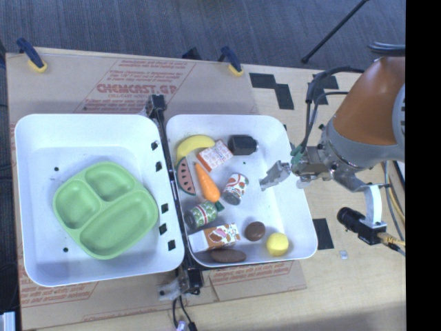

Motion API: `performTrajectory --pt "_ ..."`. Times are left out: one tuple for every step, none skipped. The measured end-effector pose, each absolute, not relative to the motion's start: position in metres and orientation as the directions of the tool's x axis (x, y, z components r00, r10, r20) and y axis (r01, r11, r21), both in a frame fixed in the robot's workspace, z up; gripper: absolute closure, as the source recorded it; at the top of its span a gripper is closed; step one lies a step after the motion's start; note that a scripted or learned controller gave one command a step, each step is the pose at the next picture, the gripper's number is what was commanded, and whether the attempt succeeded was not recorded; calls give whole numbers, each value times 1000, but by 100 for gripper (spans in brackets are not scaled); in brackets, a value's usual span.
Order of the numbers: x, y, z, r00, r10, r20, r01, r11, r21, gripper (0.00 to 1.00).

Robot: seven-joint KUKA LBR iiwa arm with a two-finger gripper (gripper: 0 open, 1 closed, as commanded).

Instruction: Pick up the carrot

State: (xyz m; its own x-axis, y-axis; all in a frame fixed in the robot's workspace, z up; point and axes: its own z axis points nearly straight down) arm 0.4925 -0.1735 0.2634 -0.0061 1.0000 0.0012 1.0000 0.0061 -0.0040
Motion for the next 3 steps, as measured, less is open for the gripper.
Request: performTrajectory --pt "540 -112 121 -8 1000 -3 1000 8 9 0" --pt "546 -103 112 -7 1000 -8 1000 7 22 0" --pt "547 -102 124 -12 1000 -7 1000 12 25 100"
